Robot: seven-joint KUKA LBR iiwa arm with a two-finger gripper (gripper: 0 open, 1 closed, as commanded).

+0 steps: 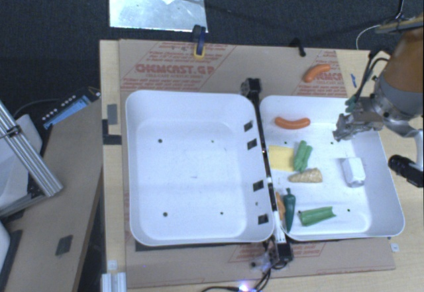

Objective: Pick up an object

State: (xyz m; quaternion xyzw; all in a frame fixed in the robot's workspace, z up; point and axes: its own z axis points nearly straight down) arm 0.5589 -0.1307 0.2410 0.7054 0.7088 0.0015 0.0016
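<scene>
While the arm [404, 79] reaches in from the right, its gripper [346, 126] hovers over the right bin's [377, 218] upper right area; its grasp state cannot be told. Below lie an orange sausage [292, 122], yellow block [280, 157], green pepper [317, 215], and white block [352, 171].

The surface [218, 59] is a flat brown board with red printed lettering. Two shallow white bins rest directly on it side by side: the left bin [192, 165] and the right bin [377, 178]. An orange sausage-shaped item [317, 73] lies on the bare board beyond the right bin, and a yellow-and-blue clamp [199, 42] sits at the far edge.
</scene>
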